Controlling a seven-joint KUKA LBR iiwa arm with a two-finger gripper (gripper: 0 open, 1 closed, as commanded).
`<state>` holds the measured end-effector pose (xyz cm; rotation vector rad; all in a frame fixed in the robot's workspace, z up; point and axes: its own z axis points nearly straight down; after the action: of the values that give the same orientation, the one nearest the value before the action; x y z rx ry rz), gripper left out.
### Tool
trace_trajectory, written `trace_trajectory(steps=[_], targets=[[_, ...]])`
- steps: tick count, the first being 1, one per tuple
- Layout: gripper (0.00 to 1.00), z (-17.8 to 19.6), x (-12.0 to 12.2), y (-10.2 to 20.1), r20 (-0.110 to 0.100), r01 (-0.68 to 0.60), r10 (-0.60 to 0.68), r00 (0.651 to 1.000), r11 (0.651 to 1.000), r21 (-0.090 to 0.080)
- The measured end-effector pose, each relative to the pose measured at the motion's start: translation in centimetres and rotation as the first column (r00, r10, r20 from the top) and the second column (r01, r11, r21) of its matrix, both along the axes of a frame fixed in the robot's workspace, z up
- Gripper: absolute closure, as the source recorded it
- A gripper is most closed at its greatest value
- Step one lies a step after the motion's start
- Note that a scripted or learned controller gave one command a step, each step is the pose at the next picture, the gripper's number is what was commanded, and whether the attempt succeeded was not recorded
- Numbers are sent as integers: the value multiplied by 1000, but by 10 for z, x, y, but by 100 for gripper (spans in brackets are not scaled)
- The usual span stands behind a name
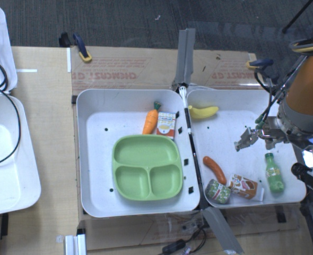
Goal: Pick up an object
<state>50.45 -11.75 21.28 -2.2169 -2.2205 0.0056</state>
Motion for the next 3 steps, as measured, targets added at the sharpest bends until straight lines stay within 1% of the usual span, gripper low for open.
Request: trace_trajectory(steps=[1, 2, 3], targets=[[0, -63, 1, -34, -2, 166, -166, 986, 986, 0], [0, -117, 3, -81, 11, 140, -140, 990, 990, 8], [0, -117, 36, -76, 10, 368, -368, 930, 930, 7]])
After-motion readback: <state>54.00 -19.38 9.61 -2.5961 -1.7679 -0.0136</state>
